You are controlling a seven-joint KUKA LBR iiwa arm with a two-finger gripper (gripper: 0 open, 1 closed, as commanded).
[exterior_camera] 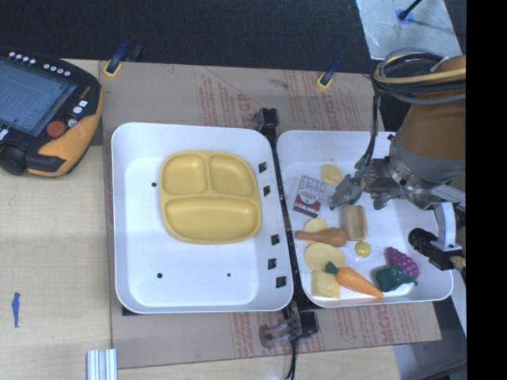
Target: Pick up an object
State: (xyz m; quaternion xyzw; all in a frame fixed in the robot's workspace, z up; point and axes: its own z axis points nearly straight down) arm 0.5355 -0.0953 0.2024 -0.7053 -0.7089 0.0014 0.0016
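Hot dog (356,222), at six o'clock beneath the gripper (354,188), should be straddled squarely and lifted straight, though the finger state cannot be told.

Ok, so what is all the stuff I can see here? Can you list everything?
White bins: 2, side by side on the bench.
Divided plate: 1, yellow, three sections, in the left bin.
Carrot: 1, orange with a green top, right bin, near the front.
Grapes: 1 bunch, purple, right bin, front right.
Green toy: 1, dark green, beside the grapes.
Small packet: 1, red and white, right bin, left side.
Hot dog bun: 1, tan, middle of the right bin.
Yellow food pieces: several, pale yellow, right bin.
Control tablet: 1, black and orange, far left of the bench.
Gripper: 1, grey, over the right bin, above the bun.
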